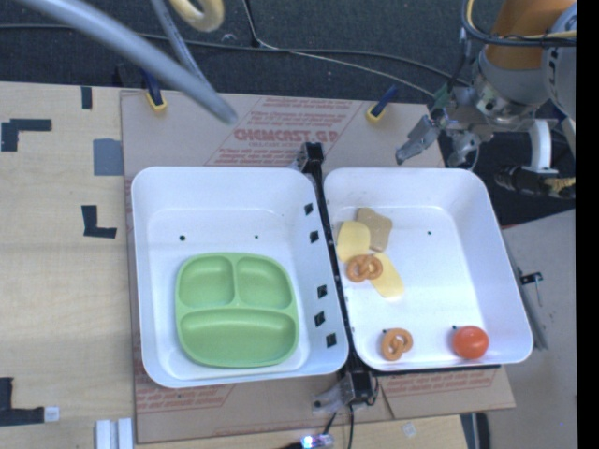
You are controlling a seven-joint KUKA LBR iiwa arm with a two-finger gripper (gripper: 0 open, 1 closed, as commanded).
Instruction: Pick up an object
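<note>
The right bin [487,213] holds several small food items. A tan bread piece [374,229] lies near its middle, beside a pale yellow slice [353,238]. One pretzel [365,268] rests on another yellow piece [388,282]. A second pretzel [396,344] and a red tomato [470,341] lie near the front wall. My gripper [438,148] hangs above the far rim of the right bin, its fingers spread open with nothing between them.
A green divided plate [237,310] lies in the left bin [150,213]. Black clips [310,157] join the two bins along the middle. Grey hoses [122,36] cross the upper left. Cardboard lies under the bins.
</note>
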